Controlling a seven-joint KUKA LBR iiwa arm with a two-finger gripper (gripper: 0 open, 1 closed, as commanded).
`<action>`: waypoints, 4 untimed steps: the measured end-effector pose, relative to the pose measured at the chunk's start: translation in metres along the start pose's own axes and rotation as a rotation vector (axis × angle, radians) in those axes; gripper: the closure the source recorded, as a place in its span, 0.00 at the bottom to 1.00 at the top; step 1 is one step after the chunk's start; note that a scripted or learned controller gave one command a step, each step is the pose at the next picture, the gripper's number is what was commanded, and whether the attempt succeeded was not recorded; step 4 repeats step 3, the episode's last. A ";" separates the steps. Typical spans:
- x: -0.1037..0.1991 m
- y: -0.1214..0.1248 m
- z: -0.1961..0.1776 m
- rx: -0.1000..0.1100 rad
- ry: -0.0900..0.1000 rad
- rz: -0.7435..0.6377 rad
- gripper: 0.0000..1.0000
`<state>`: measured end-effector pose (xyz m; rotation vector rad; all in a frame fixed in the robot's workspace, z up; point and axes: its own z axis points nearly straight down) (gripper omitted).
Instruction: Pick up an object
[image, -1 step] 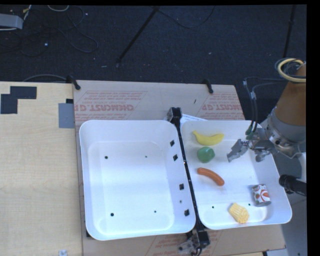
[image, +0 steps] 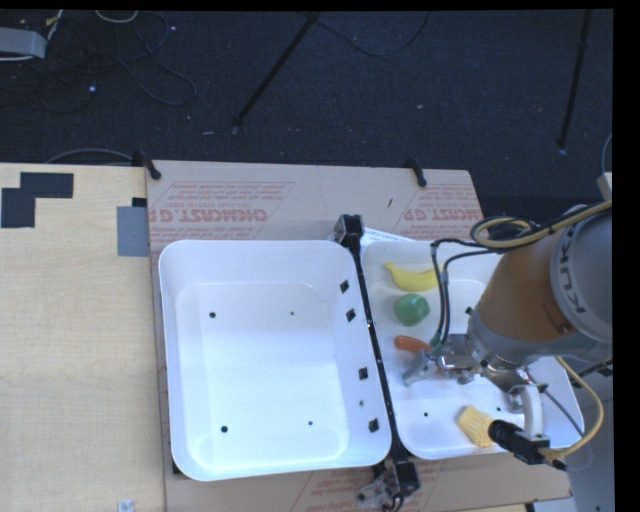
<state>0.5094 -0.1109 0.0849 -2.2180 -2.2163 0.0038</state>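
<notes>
The right bin (image: 440, 448) holds a yellow banana (image: 411, 275) near its far wall. A green ball (image: 410, 309) lies just in front of the banana. A small orange-red carrot-like piece (image: 409, 343) rests nearer the divider. A yellow ridged piece (image: 476, 425) sits by the near wall. My gripper (image: 422, 364) hangs low over the middle of this bin, just below and right of the orange-red piece and close to it. Nothing shows held in it. The arm's body hides the bin's right side.
The left bin (image: 175, 300) stands beside the right one, with a black clipped divider (image: 365, 340) between them. Both rest on a cardboard sheet (image: 250, 205). A pale wooden bench (image: 70, 340) stretches to the left.
</notes>
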 end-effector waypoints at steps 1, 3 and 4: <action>0.022 0.053 -0.003 -0.006 -0.002 -0.004 0.00; 0.077 0.122 -0.110 -0.018 -0.001 -0.008 1.00; 0.077 0.122 -0.110 -0.018 -0.001 -0.008 1.00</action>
